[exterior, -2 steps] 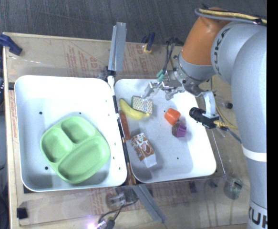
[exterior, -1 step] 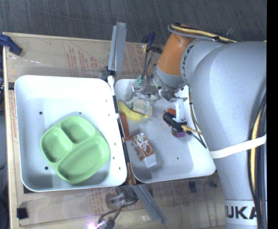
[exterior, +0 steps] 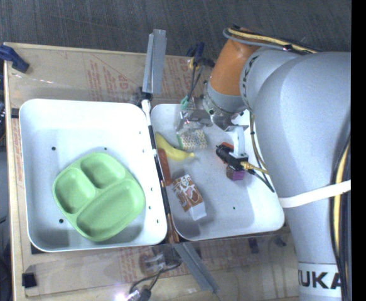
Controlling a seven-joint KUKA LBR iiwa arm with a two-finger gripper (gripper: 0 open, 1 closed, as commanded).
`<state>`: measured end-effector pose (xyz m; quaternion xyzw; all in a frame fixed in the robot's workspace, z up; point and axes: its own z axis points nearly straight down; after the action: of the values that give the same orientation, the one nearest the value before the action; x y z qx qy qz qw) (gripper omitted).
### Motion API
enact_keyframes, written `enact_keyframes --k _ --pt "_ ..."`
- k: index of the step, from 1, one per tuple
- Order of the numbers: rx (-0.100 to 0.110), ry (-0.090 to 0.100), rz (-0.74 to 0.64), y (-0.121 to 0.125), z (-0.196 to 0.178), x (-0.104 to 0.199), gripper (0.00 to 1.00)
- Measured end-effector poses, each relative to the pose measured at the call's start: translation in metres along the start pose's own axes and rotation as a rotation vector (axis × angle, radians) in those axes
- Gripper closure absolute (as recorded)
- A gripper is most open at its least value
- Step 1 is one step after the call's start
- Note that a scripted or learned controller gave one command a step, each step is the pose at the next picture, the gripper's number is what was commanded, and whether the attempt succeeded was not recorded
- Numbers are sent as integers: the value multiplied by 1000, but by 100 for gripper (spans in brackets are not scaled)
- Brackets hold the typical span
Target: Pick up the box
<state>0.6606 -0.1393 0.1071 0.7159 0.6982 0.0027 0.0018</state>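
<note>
The claw (exterior: 191, 124) hangs over the upper end of the right bin (exterior: 267, 215). Whether it is open or closed cannot be told, and nothing can be seen in its hold. Directly under the claw's tip lies a small pale speckled item (exterior: 193, 139). Just below and to the left of the claw a yellow banana (exterior: 172, 149) lies at a slant, touching or nearly touching that speckled item. The box (exterior: 189, 196), printed in brown and white, lies flat further down from the claw, beyond the banana and apart from both. A small purple object (exterior: 236, 174) sits below and to the right of the claw. Well to the claw's left, the left bin (exterior: 35, 124) holds a green divided plate (exterior: 99, 196). Both bins stand on the brown surface (exterior: 76, 68).
</note>
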Motion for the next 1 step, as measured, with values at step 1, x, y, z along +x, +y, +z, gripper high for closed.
enact_keyframes --k 1 --pt "0 0 0 0 0 0 0"
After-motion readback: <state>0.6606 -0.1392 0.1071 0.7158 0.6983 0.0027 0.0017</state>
